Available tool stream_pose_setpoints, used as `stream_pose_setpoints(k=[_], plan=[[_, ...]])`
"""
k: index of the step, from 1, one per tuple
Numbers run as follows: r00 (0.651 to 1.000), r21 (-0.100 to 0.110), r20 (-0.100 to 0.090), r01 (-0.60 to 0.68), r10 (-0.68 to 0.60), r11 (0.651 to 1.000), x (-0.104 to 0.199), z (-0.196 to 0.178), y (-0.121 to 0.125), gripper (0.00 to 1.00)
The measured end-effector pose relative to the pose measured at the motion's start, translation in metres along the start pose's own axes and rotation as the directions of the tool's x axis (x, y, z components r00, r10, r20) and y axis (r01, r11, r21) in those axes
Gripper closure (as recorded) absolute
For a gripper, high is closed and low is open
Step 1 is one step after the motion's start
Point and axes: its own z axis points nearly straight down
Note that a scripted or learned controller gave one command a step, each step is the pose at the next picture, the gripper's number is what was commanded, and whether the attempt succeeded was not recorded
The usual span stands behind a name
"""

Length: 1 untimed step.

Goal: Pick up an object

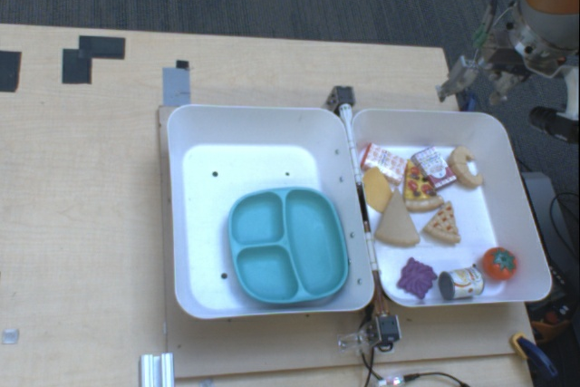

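Our gripper (480, 72) hovers beyond the far corner of the right white plastic bin (524, 222); we cannot tell its state. Inside that bin, toy foods crowd together, so descending near the yellow pizza slice (420, 181) risks snagging neighbours.

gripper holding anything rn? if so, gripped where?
Nothing held. The gripper hangs above the bench past the right bin's far corner, fingers open with nothing between them. The toys, such as the tomato and can, lie in the bin.
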Motion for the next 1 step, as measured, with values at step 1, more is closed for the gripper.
stream_pose_setpoints(k=[1], plan=[[1.0,0.003,-0.001,-0.002,0.002,1.0,-0.0028,0.1409,0.0024,0.0]])
